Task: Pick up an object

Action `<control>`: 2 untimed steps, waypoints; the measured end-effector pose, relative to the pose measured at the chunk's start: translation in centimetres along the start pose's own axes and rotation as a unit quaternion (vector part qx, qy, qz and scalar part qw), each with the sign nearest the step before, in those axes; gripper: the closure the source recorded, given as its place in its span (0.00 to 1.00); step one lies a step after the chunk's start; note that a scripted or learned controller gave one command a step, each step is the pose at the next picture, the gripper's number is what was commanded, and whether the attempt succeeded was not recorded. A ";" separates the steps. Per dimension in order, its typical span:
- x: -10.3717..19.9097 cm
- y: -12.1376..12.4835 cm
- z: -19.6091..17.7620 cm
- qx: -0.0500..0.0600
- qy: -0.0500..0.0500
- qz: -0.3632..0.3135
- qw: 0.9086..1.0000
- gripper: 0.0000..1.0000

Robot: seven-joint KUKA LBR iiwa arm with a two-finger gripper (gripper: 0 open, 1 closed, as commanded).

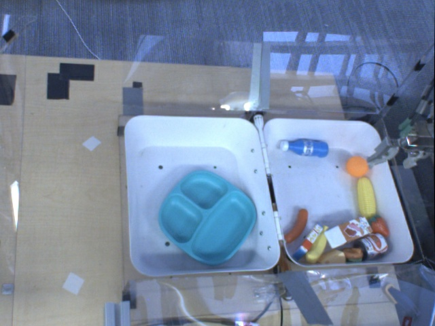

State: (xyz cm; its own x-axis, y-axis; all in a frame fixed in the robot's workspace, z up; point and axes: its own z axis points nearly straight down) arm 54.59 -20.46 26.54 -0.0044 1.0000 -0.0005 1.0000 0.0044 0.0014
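- Reaching in from the right edge, my gripper (389, 149) sits right at the right bin's (340, 129) far right rim, up near the back corner. Most of my arm is out of frame, so there's not much pose to report beyond that.
- One grey finger tip pokes toward the orange ball (357, 166) and looks just beside it, maybe touching (honestly too small to call).
- Jaws: can't tell if I'm released or clenched from this angle, and nothing is visibly between them.
- The ball is round, plain orange, lying on the bin floor by the right wall, with a yellow corn cob (366, 196) just in front of it, lying lengthwise.
- A blue bottle (304, 147) with a white label lies on its side near the back of the same bin, well apart from the ball.
- Front of that bin holds a heap: a red sausage (296, 225), a banana (317, 246), and some small packs all touching.
- The left bin (170, 141) holds a teal divided plate (207, 215), flat, three compartments.
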 end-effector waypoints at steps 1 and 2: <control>0.2 -1.5 16.5 -0.002 0.002 0.215 0.977 0.00; 0.2 -1.4 15.4 -0.004 0.002 0.214 0.977 1.00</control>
State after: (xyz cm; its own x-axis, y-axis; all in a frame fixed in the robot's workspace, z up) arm 53.21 -20.24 11.13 0.4148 0.9099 0.0054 0.9098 -0.4149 0.0077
